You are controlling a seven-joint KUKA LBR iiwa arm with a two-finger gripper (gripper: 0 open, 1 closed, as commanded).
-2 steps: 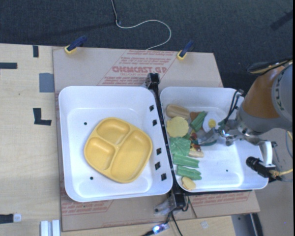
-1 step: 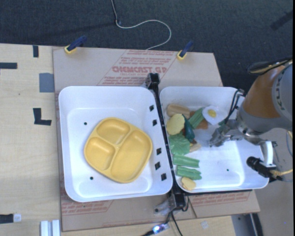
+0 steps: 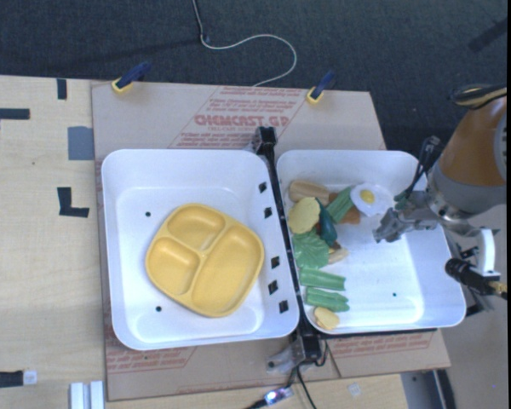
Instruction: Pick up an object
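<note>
The right bin holds a pile of toy food along its left side: a fried egg, a hot-dog-like piece, a yellow round piece, several green leafy and bean pieces, and a small yellow piece. My gripper hangs over the right bin's upper middle, just right of and below the egg, on the arm that comes in from the right. Nothing shows between its fingers.
The left bin holds a yellow divided plate. A black divider with clips runs between the bins. Both bins rest on cardboard clamped at the back. A white cable loops behind.
</note>
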